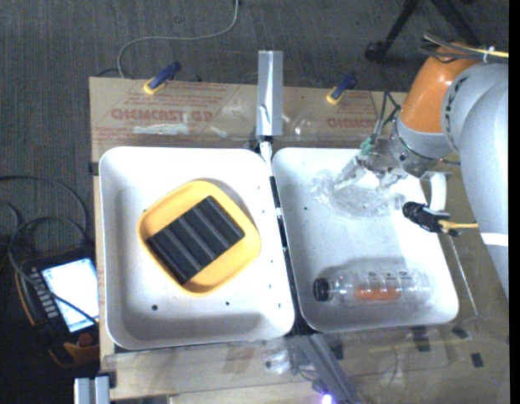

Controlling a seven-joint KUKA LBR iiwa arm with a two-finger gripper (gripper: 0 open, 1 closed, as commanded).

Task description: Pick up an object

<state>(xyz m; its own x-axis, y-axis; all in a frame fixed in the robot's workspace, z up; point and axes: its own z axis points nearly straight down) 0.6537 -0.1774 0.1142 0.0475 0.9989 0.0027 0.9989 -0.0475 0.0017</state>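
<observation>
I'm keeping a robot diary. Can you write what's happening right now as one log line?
arm: over right bin | gripper: at crumpled clear plastic, grip unclear | clear bottle: lying at front | left bin: yellow and black pad

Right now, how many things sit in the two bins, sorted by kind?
Yellow tray with black ribbed insert: 1
Clear plastic bottle: 1
Crumpled clear plastic piece: 1
Total: 3
</observation>
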